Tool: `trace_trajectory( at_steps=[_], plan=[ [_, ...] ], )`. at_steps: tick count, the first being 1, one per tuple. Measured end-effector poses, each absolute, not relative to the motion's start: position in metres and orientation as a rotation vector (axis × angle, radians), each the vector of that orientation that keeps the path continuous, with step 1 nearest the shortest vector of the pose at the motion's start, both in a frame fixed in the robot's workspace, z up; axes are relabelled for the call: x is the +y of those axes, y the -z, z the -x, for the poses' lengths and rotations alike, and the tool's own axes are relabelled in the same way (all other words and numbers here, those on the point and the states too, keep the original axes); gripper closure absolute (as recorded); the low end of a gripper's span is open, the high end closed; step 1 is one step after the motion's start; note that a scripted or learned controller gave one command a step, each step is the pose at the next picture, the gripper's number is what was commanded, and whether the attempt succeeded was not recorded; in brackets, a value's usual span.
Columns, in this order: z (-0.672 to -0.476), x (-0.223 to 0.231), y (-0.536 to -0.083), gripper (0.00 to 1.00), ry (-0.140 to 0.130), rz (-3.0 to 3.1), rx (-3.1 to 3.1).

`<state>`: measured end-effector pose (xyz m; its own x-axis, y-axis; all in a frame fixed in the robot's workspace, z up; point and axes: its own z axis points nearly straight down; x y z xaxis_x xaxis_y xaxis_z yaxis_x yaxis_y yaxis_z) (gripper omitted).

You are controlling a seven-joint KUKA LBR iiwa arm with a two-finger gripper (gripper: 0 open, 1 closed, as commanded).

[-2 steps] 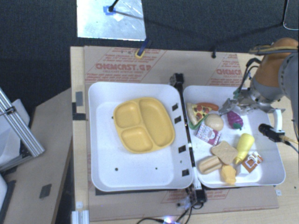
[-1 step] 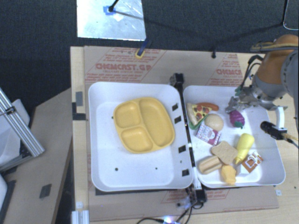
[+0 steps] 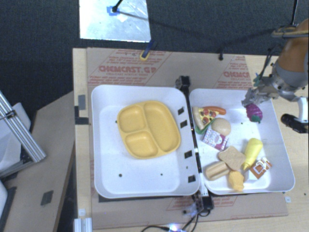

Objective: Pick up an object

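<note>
Gripper (image 3: 253, 96) at upper right of the right bin (image 3: 285, 178), finger spread not readable.

Fingers too blurred to tell open or closed; a purple toy (image 3: 254, 112) sits just below them, contact unclear. Left of it lie a pizza slice (image 3: 208, 115), a bun (image 3: 221, 126) and a packet (image 3: 214, 139). Lower in the bin: toast (image 3: 231, 157), a yellow bottle (image 3: 252, 152), a roll (image 3: 215, 169), a cheese piece (image 3: 236, 180). The left bin (image 3: 104, 178) holds a yellow tray (image 3: 147, 128).
</note>
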<state>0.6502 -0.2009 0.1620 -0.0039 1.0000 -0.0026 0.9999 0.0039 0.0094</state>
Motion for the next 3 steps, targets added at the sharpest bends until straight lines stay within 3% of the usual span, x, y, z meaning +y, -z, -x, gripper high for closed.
trace_trajectory(
  at_steps=[2, 3],
  plan=[
    [-0.656, -0.199, -0.226, 1.0, -0.005, -2.212, 2.224],
    [-0.651, -0.149, -0.217, 1.0, -0.003, -2.212, 2.232]
  ],
)
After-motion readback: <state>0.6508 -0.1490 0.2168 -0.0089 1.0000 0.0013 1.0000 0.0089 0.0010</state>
